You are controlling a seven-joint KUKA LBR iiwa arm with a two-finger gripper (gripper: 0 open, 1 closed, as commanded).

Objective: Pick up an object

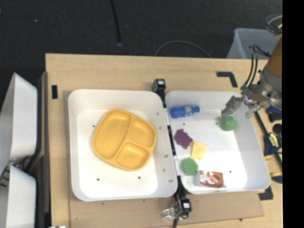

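Observation:
The right bin [251, 170] holds several small objects: a blue bottle [184, 111], a purple lump [183, 138], a yellow block [198, 150], a green bumpy ball [190, 166], a red and white packet [211, 178] and a smooth green ball [228, 123]. My gripper [236, 112] hangs over the bin's far right part with its fingers spread open. The green ball lies on the bin floor just below the left fingertip [225, 112], and nothing sits between the fingers.
The left bin [80, 175] carries a yellow divided plate [124, 139]. A ridge with clips [167, 127] separates the two bins. Blue and yellow tools [273, 141] lie on the bench right of the right bin.

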